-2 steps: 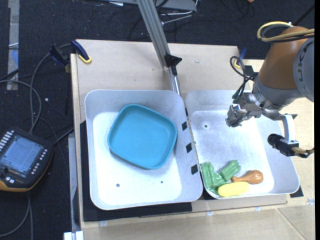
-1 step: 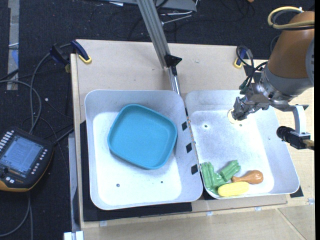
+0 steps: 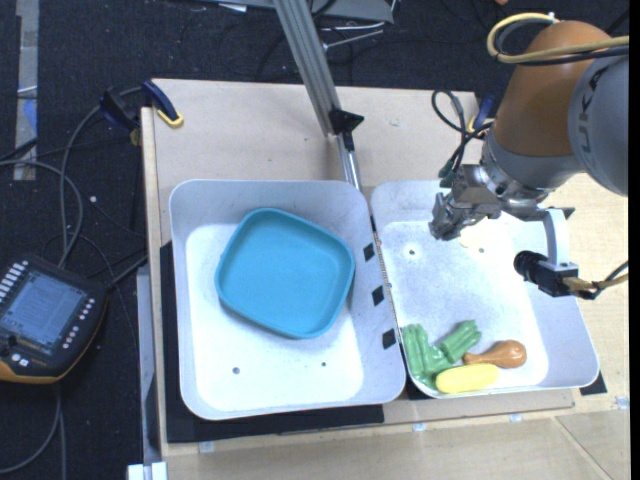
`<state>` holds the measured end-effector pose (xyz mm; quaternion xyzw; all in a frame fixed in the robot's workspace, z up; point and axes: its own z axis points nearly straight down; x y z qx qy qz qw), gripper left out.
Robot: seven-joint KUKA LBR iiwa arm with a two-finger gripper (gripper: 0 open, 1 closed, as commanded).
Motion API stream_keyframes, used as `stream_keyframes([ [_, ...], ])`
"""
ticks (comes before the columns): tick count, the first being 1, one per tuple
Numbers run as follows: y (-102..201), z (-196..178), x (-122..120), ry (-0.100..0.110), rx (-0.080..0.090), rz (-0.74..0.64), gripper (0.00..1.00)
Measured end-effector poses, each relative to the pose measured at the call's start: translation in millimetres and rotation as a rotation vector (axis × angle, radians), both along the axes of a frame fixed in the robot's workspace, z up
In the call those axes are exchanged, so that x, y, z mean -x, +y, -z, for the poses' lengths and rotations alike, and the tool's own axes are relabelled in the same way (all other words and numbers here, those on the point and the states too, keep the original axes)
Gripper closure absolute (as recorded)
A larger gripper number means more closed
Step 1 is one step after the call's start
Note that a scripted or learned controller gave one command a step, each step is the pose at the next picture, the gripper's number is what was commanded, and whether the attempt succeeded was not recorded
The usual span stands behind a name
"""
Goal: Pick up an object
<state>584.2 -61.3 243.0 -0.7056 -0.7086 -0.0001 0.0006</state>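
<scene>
Pale wooden bench (image 3: pixel 250 118) set on dark speckled floor (image 3: pixel 70 68), black cables (image 3: pixel 75 203) strewn alongside, handheld control pendant (image 3: pixel 45 318) laid at left

No legible text, labels, numbers — handheld pendant (image 3: pixel 40 315) screen (floor, beside bench) too blurred.

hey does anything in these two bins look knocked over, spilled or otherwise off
Nothing looks spilled or broken. The blue plate lies flat in the left bin. The green pieces, yellow piece and brown piece crowd the right bin's near edge.
</scene>
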Motion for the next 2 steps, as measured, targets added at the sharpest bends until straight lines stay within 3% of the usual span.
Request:
stream_keyframes([
  [2, 116.4, 11.0, -5.5, 0.0, 0.0, -0.001, 1.0],
])
